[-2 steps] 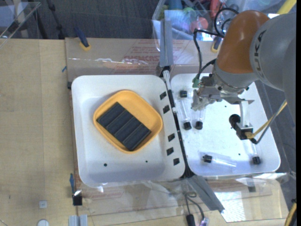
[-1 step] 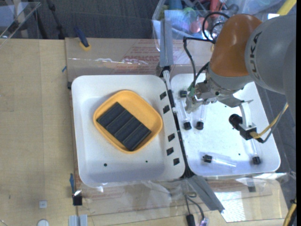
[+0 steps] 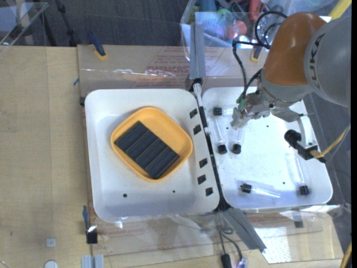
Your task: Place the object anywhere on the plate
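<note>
Clear tubes with black caps lie scattered in the right bin (image 3: 312,188): one (image 3: 259,190) near its front edge, one (image 3: 298,177) by its right side, and two (image 3: 228,138) standing close under the fingers (image 3: 241,119); whether those fingers are spread or clenched cannot be told; nothing shows between them; the grey arm (image 3: 312,49) with its orange band hangs over that bin's back part; the yellow plate (image 3: 152,143), bearing a dark ribbed slab, sits in the left bin (image 3: 111,200) on the table (image 3: 39,149).
</note>
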`<state>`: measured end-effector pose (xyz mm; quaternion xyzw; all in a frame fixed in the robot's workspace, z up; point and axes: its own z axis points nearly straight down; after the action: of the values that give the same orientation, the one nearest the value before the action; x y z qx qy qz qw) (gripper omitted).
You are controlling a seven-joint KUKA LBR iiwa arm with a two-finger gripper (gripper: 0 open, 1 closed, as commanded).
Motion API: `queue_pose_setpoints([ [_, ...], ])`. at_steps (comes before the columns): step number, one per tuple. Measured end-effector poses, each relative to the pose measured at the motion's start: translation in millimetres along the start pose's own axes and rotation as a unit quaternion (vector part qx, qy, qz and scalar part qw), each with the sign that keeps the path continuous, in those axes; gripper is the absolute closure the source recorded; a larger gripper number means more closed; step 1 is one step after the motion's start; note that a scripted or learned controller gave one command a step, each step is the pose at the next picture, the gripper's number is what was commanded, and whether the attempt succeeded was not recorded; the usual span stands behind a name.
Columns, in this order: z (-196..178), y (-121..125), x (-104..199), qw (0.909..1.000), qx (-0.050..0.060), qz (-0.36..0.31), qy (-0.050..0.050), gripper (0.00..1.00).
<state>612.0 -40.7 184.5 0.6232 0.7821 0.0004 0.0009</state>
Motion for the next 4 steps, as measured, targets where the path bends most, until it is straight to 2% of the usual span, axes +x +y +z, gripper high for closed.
queue_pose_setpoints([
  [1,-0.3,18.1,-11.1,0.9995,0.000,-0.032,0.000,1.00],
  [2,-0.4,22.9,-6.2,0.9978,-0.001,-0.067,0.000,1.00],
  [3,-0.6,24.7,9.4,0.9884,0.000,-0.152,0.001,1.00],
  [4,-0.5,21.2,31.6,0.9831,0.001,-0.183,0.001,1.00],
])
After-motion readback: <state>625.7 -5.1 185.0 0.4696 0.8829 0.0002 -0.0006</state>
